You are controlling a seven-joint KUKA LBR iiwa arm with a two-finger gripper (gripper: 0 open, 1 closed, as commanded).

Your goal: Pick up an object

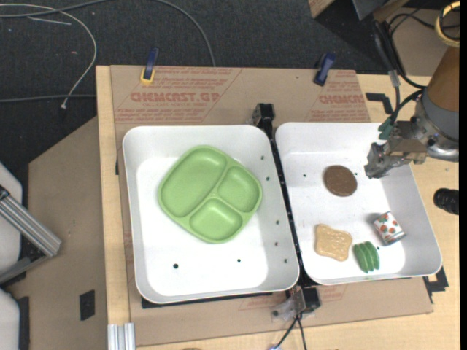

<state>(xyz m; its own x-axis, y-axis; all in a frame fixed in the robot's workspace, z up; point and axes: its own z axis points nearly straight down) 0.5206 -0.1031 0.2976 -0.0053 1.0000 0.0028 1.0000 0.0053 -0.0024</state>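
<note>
step in hand, as judged: approach, before any grasp. the gripper (373, 168) hangs over the upper right part of the right bin (314, 141), just right of the brown round disc (341, 181) and a little above it in the view. nothing sits between the jaws. whether the jaws are spread or closed i cannot tell; the tip is dark and blurred against the bin floor.

candidate things, all in the right bin: the brown disc near the middle, nearest the gripper; a tan toast-shaped piece (333, 243) toward the near edge; a green ridged piece (366, 257) just beside the toast on its right; a small white block with red spots (388, 227) near the right wall. the disc lies well apart from the other three.

next move, as judged: shift a little left and forward to centre over the disc, then descend. the disc looks flat and low, so the jaws would need to reach nearly to the bin floor to get its edges; a slip over the top seems the likely fault. the spotted block looks taller and may be easier to grip.

left bin (139, 195): holds a green divided plate (211, 194), three compartments, lying flat and turned at an angle.

surface and room: both bins rest on a cardboard sheet (219, 86) with red print, held by two blue clips (150, 63) at the far edge, on the desk. dark carpet beyond with loose grey cables (80, 20).
</note>
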